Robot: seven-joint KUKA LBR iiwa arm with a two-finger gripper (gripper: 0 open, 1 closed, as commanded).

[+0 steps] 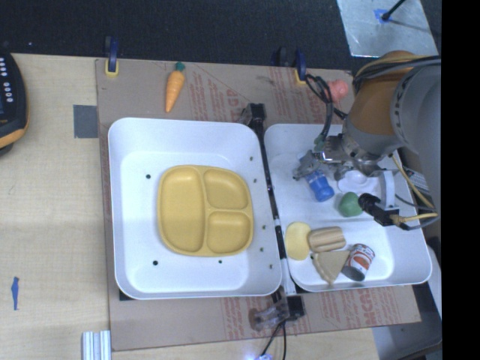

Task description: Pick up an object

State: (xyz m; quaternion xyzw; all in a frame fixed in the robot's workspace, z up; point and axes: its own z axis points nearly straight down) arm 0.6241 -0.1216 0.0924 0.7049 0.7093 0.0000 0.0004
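My arm [390, 103] reaches in over the right bin [420, 272], with my gripper [313, 167] low beside a blue object [321, 187]. A green ball [349, 204] lies just right of it. Along the near wall sit a yellow disc [297, 240], a tan bread piece [327, 238] and a small can [361, 261]. The left bin [127, 201] holds a yellow divided tray [205, 209]. A toy carrot [174, 87] lies on the bench beyond.

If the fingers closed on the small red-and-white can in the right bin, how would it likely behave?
The small red-and-white can lies on its side near the right bin's front wall, so it would probably roll if nudged. Its smooth, rounded body may slip from a loose grip. It looks rigid and unlikely to crush.
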